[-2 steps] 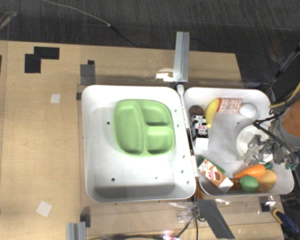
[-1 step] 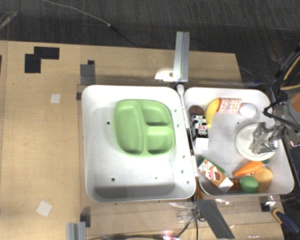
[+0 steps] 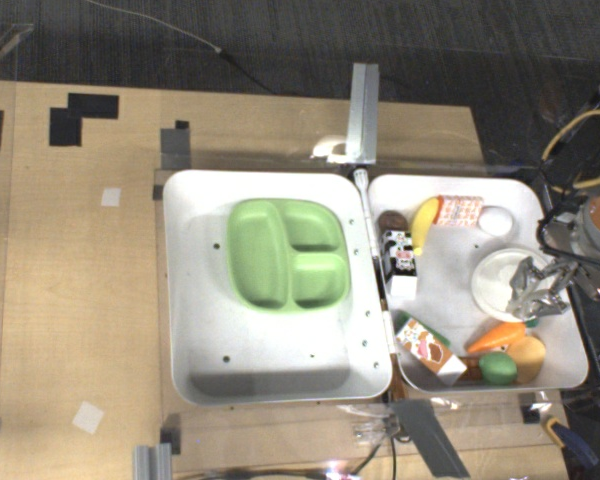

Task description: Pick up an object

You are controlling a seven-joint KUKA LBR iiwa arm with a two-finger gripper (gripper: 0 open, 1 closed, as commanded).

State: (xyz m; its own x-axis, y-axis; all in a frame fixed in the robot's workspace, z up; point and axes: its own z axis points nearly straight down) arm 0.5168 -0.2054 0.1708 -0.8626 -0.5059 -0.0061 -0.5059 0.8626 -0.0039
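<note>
The right bin [image 3: 450, 298] holds several objects: a yellow banana-like toy [image 3: 425, 224], a red and white box [image 3: 460, 210], a white disc [image 3: 496, 222], a dark can [image 3: 398, 248], a white bowl [image 3: 498, 280], an orange carrot [image 3: 496, 337], a green ball [image 3: 498, 368], a tan ball [image 3: 528, 352] and a small printed carton [image 3: 427, 346]. My gripper [image 3: 540, 288] reaches in from the right. It hangs over the bowl's right rim, just above the carrot. The metal of the gripper blends with the bowl, and I see nothing clearly held.
The left bin [image 3: 195, 268] holds a green divided plate [image 3: 287, 254]. A metal post [image 3: 364, 108] stands behind the wall between the bins. Cables [image 3: 580, 158] lie at the right by the arm. Bare wooden bench [image 3: 70, 298] stretches to the left.
</note>
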